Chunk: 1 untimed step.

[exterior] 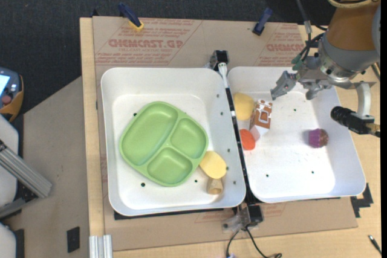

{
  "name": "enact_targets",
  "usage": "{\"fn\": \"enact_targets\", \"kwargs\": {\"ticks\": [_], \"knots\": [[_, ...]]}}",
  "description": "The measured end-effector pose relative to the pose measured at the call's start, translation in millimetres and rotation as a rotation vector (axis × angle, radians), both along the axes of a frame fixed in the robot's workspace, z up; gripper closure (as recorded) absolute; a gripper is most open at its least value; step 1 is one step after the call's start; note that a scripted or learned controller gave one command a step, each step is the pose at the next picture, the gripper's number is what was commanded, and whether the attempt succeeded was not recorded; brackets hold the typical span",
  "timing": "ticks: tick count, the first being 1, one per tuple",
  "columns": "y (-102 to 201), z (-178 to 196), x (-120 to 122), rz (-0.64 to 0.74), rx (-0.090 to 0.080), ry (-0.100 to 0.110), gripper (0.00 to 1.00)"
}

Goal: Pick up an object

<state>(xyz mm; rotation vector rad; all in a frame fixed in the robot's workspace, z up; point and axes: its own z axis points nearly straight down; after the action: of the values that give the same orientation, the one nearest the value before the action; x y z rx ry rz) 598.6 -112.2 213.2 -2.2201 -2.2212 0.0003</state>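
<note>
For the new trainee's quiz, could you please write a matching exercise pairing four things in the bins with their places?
Things:
1. green plate
2. purple ball
3. orange ball
4. brown and white carton

Places:
A. right bin, beside the dividing wall
B. middle of the left bin
C. just right of the yellow lemon
D. right bin, near its right wall

Pairs: 1-B, 2-D, 3-A, 4-C

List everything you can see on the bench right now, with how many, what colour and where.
Bins: two, white, side by side on the bench.
Divided plate: one, green, in the left bin.
Yellow-and-tan object: one, left bin, by the plate's lower right edge.
Yellow object: one, right bin, near its left wall.
Carton: one, brown and white, right bin, beside the yellow object.
Orange object: one, right bin, below the carton.
Purple object: one, right bin, towards its right side.
Clamps: two, blue, bench's far edge.
Gripper: one, grey, above the right bin's far part, holding nothing.
</note>
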Motion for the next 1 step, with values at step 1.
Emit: {"fn": "enact_targets", "kwargs": {"ticks": [1], "knots": [[-26.3, -104.8, -4.2, 0.002, -0.003, -0.022, 0.00]]}}
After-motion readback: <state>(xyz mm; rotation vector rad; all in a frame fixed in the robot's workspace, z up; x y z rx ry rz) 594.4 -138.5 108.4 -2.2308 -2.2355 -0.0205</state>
